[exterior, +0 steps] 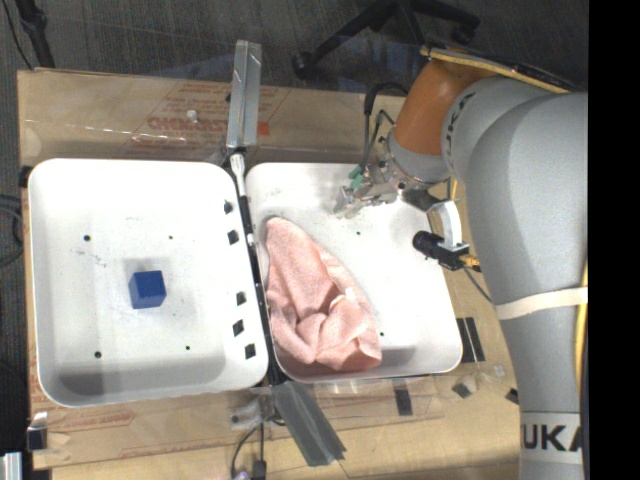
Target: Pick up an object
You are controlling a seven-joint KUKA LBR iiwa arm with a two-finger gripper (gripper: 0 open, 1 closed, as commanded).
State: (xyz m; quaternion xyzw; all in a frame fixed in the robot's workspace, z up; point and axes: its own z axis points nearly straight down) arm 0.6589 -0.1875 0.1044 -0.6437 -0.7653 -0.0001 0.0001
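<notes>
The arm (520, 198) holds its claw (362, 193), grip unclear, just beyond the pink cloth (315, 303).

Worktop (120, 103): light wood-coloured board surface, with faint red printed markings near the far edge under a glossy film. Floor (130, 13): dark grey carpet beyond the worktop. Furniture: black star base of an office chair (400, 13) on the carpet at the top of the view; a dark cable (28, 8) at top left. Lighting: even, soft shadows.
</notes>
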